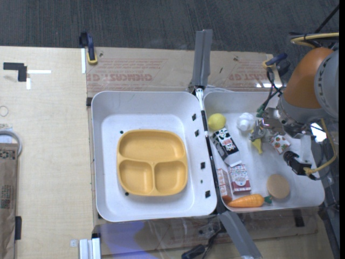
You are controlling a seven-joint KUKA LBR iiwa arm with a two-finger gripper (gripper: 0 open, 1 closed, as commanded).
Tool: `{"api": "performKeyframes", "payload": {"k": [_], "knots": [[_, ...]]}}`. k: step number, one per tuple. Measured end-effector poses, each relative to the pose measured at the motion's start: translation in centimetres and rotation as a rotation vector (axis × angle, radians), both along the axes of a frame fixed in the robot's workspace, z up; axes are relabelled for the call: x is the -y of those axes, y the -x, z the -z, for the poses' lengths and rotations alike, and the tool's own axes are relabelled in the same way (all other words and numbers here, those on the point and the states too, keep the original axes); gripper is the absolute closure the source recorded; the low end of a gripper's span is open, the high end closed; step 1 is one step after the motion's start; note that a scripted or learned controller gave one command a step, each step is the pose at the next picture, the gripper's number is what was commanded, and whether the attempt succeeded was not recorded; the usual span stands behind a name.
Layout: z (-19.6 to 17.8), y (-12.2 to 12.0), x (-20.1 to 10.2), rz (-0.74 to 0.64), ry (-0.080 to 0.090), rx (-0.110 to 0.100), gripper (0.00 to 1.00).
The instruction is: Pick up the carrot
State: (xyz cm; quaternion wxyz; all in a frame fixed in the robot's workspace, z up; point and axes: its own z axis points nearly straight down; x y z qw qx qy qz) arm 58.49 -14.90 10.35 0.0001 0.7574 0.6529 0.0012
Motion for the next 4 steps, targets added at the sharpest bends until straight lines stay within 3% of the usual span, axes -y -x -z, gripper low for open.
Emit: {"api": "performKeyframes", "payload": {"k": [1,2,3,4], "knots": [[0.3,3.3,-1.9,0.455,0.001,0.018,1.00],[0.2,3.0,-3.9,0.927,-0.001,0.003,1.00],[0.3,-5.2,-4.6,1.227,0.011,-0.021,1.00],[0.4,-4.7,-1.7,1.221,-0.001,0.006,1.00]]}}
